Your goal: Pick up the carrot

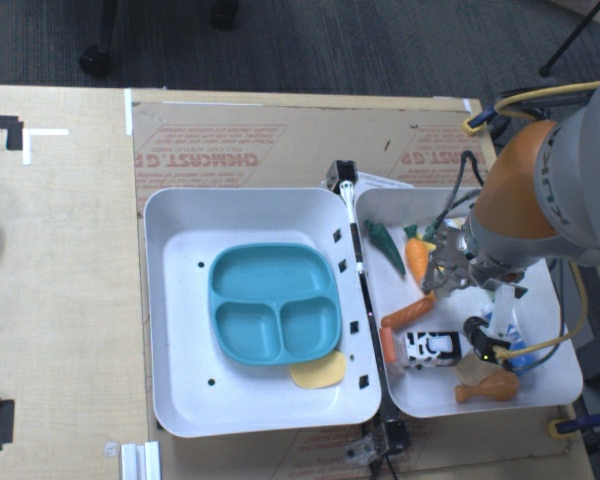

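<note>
Two white bins sit side by side. The left bin (170, 268) holds a teal divided plate (275, 303) and a yellow piece (318, 371) near its front edge. The right bin (540, 393) holds the carrot (417, 256) near its back left corner, just beside the gripper (446, 264); whether the gripper is open or closed cannot be told.

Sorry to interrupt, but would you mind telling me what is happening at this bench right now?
The robot arm reaches into the right bin, with its gripper right beside the carrot, which lies in the bin among other toy foods. The left bin holds a teal divided plate and a yellow piece.
</note>
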{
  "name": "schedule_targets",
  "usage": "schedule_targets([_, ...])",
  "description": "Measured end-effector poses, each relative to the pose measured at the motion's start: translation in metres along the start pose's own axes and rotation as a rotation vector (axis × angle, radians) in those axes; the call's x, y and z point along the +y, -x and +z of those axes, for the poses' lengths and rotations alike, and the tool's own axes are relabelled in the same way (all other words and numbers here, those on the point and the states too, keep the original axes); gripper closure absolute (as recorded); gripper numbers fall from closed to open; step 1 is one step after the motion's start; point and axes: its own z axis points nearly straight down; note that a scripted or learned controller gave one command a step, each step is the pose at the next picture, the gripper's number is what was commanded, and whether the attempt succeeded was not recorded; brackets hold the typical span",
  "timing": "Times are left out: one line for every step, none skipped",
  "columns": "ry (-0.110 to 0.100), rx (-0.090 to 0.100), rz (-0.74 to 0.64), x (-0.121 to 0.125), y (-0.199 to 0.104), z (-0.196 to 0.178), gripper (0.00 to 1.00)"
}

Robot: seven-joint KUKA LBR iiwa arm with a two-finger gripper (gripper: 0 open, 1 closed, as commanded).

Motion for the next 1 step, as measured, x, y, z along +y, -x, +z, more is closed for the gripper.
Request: schedule_targets([-0.001,-0.003,0.156,0.0429,-0.0854,-0.0807,1.0])
